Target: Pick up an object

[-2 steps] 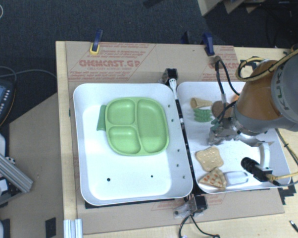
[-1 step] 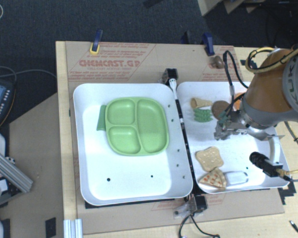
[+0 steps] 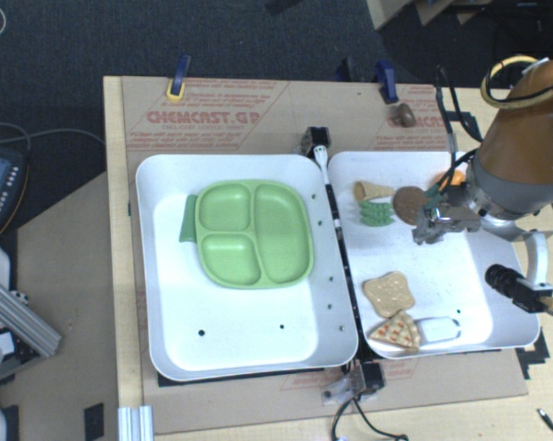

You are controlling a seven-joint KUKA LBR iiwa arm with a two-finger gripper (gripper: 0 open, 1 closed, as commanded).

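My gripper hangs low over the right bin, near its back half, with the grey and orange arm coming in from the right. Just to its left lies a brown round cookie, touching or nearly touching the gripper. A green toy piece and a tan cone lie further left. A small orange thing peeks out behind the wrist. Nearer the front lie a toast slice, a pizza slice and a white piece. Nothing is visibly held.
The left bin holds a green divided plate. A black divider rail runs between the bins. Bare floor of the right bin lies between the gripper and the toast slice.
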